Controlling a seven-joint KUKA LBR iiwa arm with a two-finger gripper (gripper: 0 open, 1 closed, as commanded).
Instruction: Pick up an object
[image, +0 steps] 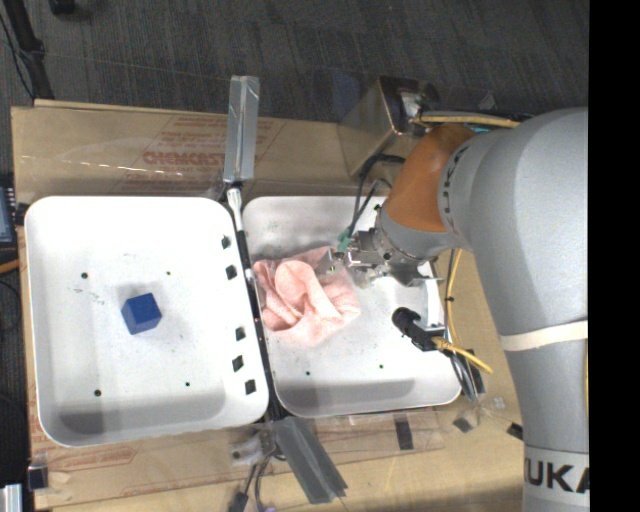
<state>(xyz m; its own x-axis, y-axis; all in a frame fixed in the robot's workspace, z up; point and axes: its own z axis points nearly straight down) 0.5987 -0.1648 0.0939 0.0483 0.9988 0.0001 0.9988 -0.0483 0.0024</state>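
Right now the arm (520, 230) reaches in from the right side of the frame and bends down over the right bin (330, 395), with its orange band (420, 185) sitting just above the wrist. The gripper (350, 256) is low in that bin, at the upper right edge of a crumpled pink cloth (305, 295). From where I stand, the wrist body covers the tip, so I cannot tell whether it is spread or pinched, nor whether any fold of cloth is caught in it.

What matters for the coming move is the direction: the bulk of the pink cloth lies to the lower left of the gripper, spreading toward the divider between the two bins. The heap runs roughly from upper right to lower left of the frame, with its thickest folds near the middle of the right bin's left half. The gripper looks to be touching or just beside the cloth's nearest corner rather than centred over it.

A blue cube (142, 312) sits alone in the left bin (60, 230), well apart from the arm and across the divider. I would judge the cloth the likelier target, being nearest; a small shift toward the lower left would bring the tool over more fabric.
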